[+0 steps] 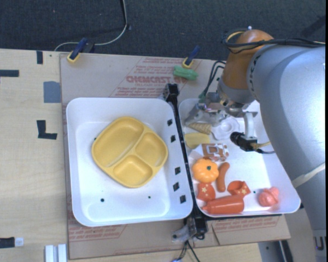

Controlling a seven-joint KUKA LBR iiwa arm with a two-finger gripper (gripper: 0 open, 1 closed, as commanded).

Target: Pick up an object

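Two shallow white plastic bins side by side. Left bin (79, 162): glossy yellow divided plate (129, 151). Right bin (273, 171): round orange pumpkin (205, 171), smooth red sausage (225, 205), pink lump (268, 197). Gripper (210, 109) low over right bin's far end; open or closed, cannot tell.

A yellow divided plate (130, 152) (three compartments) lies in the left bin (79, 162).

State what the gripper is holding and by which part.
Cannot be told: the gripper is down at the far end of the right bin, amid clutter.
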